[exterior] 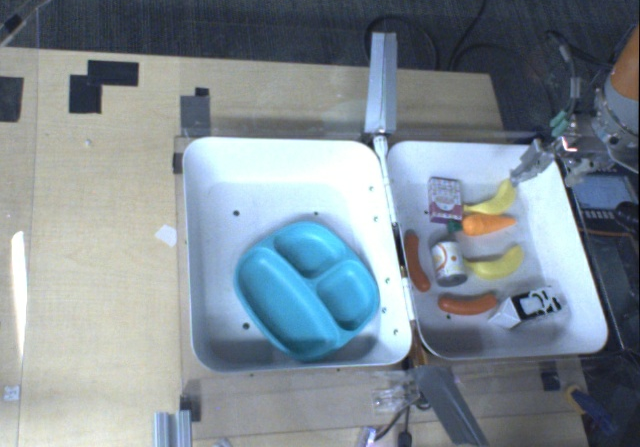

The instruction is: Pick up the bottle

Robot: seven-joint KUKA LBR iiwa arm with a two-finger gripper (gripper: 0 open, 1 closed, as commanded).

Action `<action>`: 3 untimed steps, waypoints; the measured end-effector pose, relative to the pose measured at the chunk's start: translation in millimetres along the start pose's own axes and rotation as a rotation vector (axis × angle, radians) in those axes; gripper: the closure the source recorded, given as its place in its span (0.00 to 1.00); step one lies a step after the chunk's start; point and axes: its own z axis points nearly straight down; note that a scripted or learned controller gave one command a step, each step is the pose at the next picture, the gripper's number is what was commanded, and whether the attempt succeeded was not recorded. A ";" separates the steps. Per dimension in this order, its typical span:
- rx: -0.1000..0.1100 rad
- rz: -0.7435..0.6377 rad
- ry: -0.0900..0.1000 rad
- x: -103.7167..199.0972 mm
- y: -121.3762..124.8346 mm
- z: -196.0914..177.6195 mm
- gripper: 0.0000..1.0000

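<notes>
A small white bottle (447, 261) with an orange and grey label lies on its side in the middle of the right bin (590, 330). My gripper (528, 165) hangs over that bin's far right corner, above and to the right of the bottle and well apart from it. Its tip is close to the end of a yellow banana (496, 199). Nothing shows in the gripper. The grey arm with its orange band (626, 75) comes in from the right edge.
Around the bottle lie a purple box (445, 198), a carrot (488, 225), a second banana (498, 263), two sausages (417, 260) (467, 304) and a black-and-white item (536, 305). The left bin (215, 175) holds a blue divided plate (306, 287).
</notes>
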 end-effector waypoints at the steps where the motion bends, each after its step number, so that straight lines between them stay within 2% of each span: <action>1: -0.001 -0.168 0.000 -9.2 55.5 101.2 0.00; 2: 0.000 -0.024 0.000 -27.3 35.6 100.9 0.00; 3: -0.003 -0.242 0.000 51.7 72.7 85.0 0.00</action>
